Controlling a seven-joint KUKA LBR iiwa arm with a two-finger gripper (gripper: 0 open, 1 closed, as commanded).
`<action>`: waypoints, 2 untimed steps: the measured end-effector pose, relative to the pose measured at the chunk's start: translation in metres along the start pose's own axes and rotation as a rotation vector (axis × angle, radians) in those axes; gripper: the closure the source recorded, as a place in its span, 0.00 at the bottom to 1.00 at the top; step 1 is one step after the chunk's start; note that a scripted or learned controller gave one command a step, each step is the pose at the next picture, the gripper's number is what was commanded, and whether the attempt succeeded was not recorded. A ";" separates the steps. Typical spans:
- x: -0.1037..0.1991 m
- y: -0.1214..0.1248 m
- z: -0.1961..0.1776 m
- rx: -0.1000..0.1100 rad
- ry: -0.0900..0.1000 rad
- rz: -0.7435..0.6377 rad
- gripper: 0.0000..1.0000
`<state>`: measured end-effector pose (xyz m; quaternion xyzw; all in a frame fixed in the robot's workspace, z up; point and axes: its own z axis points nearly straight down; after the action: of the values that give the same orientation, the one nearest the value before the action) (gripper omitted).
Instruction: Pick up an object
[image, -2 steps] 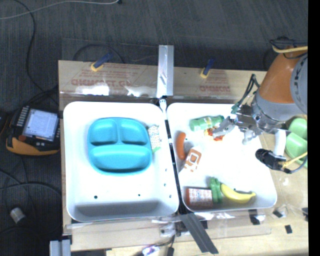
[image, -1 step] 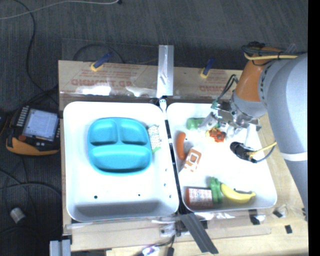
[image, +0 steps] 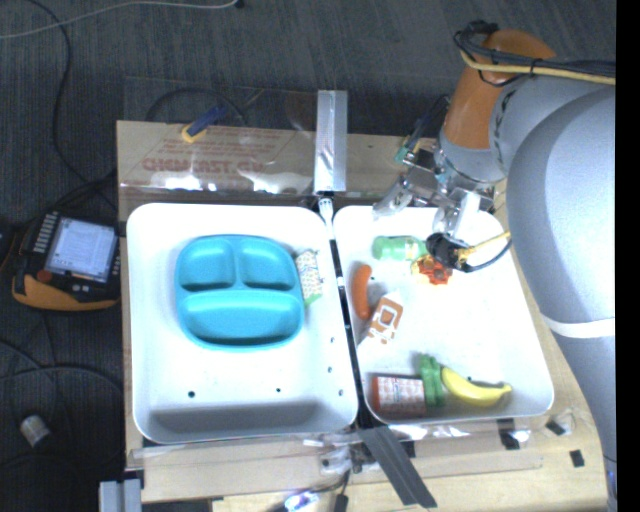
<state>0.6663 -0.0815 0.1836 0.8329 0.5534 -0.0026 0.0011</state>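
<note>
Hovering over the right bin's (image: 485, 325) 1 o'clock corner is the claw (image: 452, 222); can't tell if it's open or closed. Just at its 9 o'clock lies a green bottle (image: 395, 246), at its 6 a small orange piece (image: 435, 270).

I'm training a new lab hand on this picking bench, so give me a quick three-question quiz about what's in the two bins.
1. True or false: the banana lies in the right bin.
2. Which lies in the left bin? A the blue divided plate; B a carrot; C a bottle.
3. Fill the gap: the pincer hangs over the ___ bin.
Key: 1 true; 2 A; 3 right.
</note>
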 end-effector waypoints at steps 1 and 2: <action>-0.125 0.011 -0.021 0.000 0.000 -0.046 0.00; -0.079 -0.012 0.094 0.012 -0.002 0.096 0.00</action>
<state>0.6240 -0.1501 0.0901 0.8585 0.5128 -0.0066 -0.0030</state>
